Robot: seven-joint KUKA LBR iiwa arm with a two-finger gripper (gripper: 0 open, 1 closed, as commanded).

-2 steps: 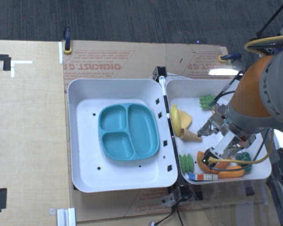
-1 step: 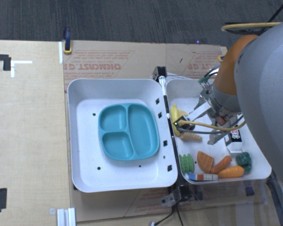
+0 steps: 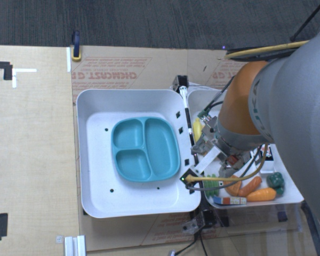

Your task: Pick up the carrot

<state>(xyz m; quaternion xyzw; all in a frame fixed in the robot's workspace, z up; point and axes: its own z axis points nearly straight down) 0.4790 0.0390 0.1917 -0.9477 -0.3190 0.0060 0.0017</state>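
While the grey arm (image 3: 293,89) with its orange band (image 3: 240,105) is reaching in from the right, most of the right bin (image 3: 293,193) is being covered by it. The claw (image 3: 210,153) is being held low over that bin's left side, near the divide between the two bins, but it is being hidden under the wrist and its cables, so whether it is open or closed cannot be told. The carrot (image 3: 261,194) is being seen lying flat at the near edge of the right bin, well to the right of the claw and untouched by it. A second orange piece (image 3: 245,186) is being seen just beside it on the left, tilted, and a green item (image 3: 276,181) is being glimpsed just above the carrot's right end. A small, flat multicoloured object (image 3: 230,200) is lying against the bin's front rim. A yellow object (image 3: 197,128) is being half hidden at the bin's left wall. Over in the left bin (image 3: 90,196), a teal divided plate (image 3: 145,148) is being left alone in the middle. Both bins are being carried on the cardboard-covered desk (image 3: 32,153).
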